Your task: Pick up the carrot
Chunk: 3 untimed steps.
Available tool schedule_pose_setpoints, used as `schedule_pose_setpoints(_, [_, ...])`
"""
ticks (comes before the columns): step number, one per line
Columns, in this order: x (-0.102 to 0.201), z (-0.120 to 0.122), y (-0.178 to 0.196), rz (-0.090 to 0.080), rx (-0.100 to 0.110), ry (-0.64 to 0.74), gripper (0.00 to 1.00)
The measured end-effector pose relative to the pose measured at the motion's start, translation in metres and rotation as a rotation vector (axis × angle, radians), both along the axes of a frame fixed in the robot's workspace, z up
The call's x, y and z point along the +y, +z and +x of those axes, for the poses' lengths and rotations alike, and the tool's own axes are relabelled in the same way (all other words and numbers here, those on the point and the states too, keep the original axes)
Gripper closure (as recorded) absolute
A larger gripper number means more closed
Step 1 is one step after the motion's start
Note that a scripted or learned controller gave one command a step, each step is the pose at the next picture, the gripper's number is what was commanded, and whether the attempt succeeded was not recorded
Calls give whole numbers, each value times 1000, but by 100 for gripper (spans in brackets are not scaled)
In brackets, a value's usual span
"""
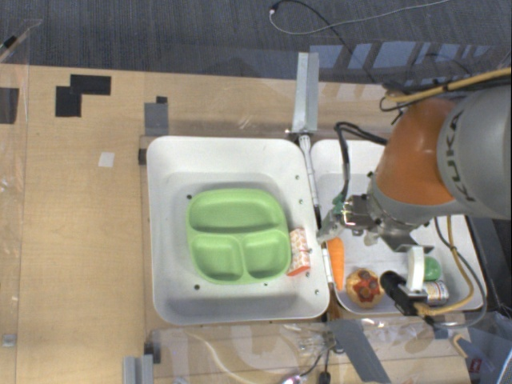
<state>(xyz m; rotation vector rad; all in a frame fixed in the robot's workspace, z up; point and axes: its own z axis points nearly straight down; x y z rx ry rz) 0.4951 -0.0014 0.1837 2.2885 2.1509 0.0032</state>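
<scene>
Two hazards are noted at this station. First, the carrot (337, 263) lies hard against the left wall of the right bin (324, 184), lengthwise along it; in my judgement a finger descending on that side may strike the wall or the divider and fail to get round the vegetable. Second, a round red-and-yellow fruit (364, 286) sits just beside the carrot's lower end, and a green item (432, 268) and a small can (435, 293) lie further right; a misaligned closure could catch or nudge these instead.

The gripper (350, 217) hangs over the right bin, under the arm's orange band (412, 162). Its state cannot be told from this view, as the wrist body hides that part. The carrot lies just below and slightly left of it in the picture, near but apparently not in contact. Nothing is seen held.

The left bin (160, 214) bears a green divided tray (238, 236) and a small red-and-white packet (299, 251) at the tray's right edge.
</scene>
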Motion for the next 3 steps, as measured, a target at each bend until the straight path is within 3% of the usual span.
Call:
schedule_pose_setpoints(1, [0, 2, 10, 1, -4, -3, 100])
schedule_pose_setpoints(2, [34, 71, 27, -1, -1, 116, 100])
schedule_pose_setpoints(3, [6, 70, 0, -1, 1, 97, 100])
